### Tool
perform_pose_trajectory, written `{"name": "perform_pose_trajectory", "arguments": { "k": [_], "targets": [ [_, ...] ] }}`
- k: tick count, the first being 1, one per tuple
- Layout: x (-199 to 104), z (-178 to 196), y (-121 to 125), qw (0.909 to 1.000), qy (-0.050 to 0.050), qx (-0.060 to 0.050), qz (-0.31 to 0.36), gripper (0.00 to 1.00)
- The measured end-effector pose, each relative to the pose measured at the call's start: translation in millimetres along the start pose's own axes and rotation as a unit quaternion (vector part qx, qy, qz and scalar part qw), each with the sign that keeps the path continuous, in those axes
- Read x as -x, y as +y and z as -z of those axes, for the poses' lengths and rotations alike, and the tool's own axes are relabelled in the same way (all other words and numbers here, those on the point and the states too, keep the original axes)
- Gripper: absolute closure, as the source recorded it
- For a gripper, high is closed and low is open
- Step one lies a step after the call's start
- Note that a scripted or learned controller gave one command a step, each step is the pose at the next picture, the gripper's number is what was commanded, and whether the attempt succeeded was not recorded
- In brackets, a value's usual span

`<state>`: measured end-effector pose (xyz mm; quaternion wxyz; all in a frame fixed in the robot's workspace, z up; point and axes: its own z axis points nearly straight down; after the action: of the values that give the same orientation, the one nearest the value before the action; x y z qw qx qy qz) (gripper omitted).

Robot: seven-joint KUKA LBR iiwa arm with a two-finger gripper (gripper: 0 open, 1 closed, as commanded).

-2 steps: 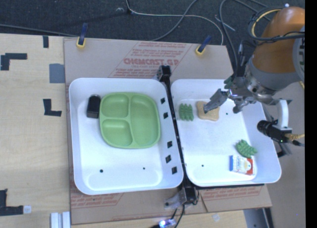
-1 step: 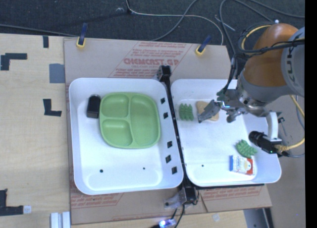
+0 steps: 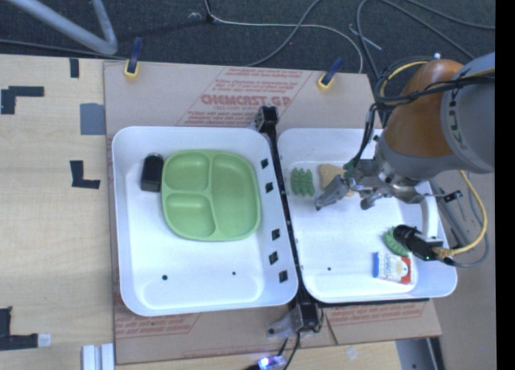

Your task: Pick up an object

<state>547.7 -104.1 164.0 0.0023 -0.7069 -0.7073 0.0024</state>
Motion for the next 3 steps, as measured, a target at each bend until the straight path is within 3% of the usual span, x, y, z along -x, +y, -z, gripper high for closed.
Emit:
{"name": "perform_pose_trajectory", "arguments": {
  "k": [1, 2, 3],
  "targets": [
    [-5, -61, 5, 1.0, 0.0, -0.001, 0.001, 0.0],
    [-6, -48, 6, 1.0, 0.0, 0.001, 0.001, 1.0],
    [2, 12, 7, 1.0, 0.0, 0.006, 0.0, 1.0]
  ]
}}
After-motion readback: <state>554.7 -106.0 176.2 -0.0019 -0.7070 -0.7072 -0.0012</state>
